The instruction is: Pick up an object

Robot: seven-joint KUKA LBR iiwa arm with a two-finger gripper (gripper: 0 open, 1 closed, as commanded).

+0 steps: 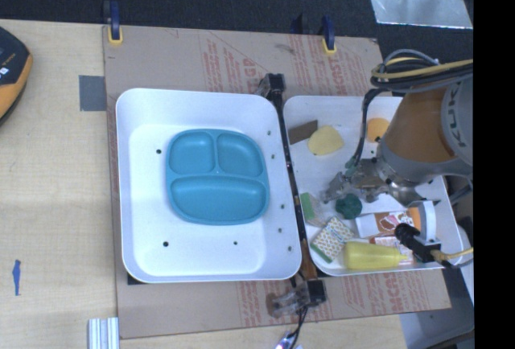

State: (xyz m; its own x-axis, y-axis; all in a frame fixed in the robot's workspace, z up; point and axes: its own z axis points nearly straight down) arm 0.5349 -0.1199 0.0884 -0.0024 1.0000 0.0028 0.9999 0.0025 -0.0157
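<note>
Left bin holding a blue divided plate; pincer low in the right bin, just above a dark green object, near a yellow bottle

Colours across my two bins

Both bins are white; the left bin bears a light blue divided plate, while my right bin mixes a pale yellow rounded piece, a dark green round object, a yellow bottle-like item, a checked green-and-white packet and a brown flat piece; my arm is grey with an orange band, above tan wood bench
</note>
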